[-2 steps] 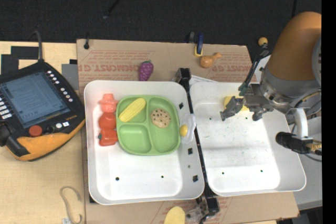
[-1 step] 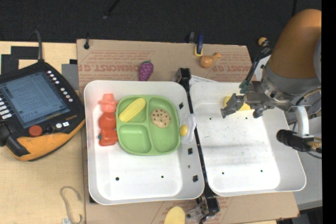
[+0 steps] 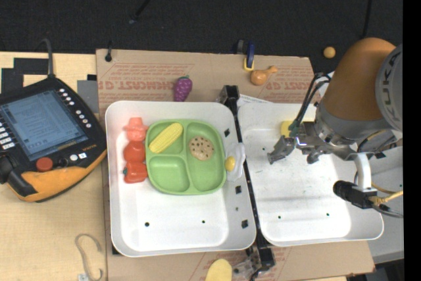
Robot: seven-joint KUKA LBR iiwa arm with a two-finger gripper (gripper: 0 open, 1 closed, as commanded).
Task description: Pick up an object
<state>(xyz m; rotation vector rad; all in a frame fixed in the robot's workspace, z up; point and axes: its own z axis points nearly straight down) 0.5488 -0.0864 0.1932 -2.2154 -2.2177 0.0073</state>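
Dark carpet lies behind a pale wooden bench point(image 3: 39, 233) where flattened brown cardboard point(image 3: 197, 72) sits under two shallow white plastic bins. At far left rests a grey and orange control pendant point(image 3: 43, 138) with a lit screen. Next, the left bin point(image 3: 171, 227) holds a red plastic figure point(image 3: 135, 151) touching the left edge of a green three-compartment plate point(image 3: 187, 178); a yellow corn cob point(image 3: 164, 137) lies in the plate's upper left compartment and a speckled round cookie point(image 3: 201, 147) in the upper right. A purple grape bunch point(image 3: 183, 87) and an orange pear point(image 3: 262, 75) lie on the cardboard behind. Over the right bin point(image 3: 316, 220), the grey gripper point(image 3: 279, 151) hangs low with nothing between its fingers; whether they are apart or together cannot be told. A small yellow object point(image 3: 286, 127) shows just behind it.
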